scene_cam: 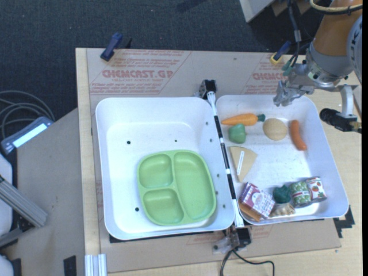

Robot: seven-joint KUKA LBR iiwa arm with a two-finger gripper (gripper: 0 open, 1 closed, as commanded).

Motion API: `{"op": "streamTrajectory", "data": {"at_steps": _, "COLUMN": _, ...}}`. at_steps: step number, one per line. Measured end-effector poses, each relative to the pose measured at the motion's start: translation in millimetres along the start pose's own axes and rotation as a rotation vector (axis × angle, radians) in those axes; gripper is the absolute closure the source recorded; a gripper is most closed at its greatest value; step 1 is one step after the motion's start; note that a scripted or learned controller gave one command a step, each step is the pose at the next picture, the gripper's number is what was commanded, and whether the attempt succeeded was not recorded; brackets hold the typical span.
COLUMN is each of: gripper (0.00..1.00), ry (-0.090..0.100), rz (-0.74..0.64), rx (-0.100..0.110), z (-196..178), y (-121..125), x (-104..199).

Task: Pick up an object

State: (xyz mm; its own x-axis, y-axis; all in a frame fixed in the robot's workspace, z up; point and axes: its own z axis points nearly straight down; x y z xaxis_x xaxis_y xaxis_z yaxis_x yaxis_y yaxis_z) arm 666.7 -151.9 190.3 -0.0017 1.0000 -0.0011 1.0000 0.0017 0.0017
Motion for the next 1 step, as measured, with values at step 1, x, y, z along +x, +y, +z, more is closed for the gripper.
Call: {"op": "streamTrajectory", "data": {"at_steps": 1, "gripper": 1.00, "ry": 0.000, "rz": 0.002, "rx": 0.002, "z": 2.0, "y": -14.0, "x": -25.4}}
